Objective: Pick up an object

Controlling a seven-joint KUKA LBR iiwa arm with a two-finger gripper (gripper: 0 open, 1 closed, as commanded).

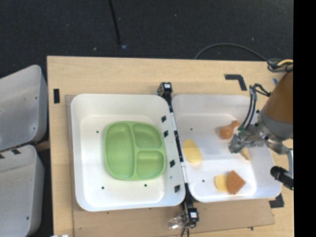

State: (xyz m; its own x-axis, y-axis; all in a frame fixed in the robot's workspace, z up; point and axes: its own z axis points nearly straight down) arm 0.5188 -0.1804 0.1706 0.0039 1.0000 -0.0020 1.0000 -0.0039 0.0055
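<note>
1. Green divided plate (134, 149) lies in the left bin (79, 181), centre-left of the frame
2. Right bin (207, 107) holds a pale yellow piece (192, 151) near its left wall, an orange chunk (235, 182) touching a yellow slice (220, 182) lower down, and a tan lump (227, 131) higher up
3. Gripper (240, 146) sits low at centre-right, just beside the tan lump; whether its fingers are apart or closed cannot be told

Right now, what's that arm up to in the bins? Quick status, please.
Gripper low in the right bin, beside an orange piece. Nothing seen between its fingers. Yellow piece and orange block lie apart. Green tray in left bin, well away.
</note>
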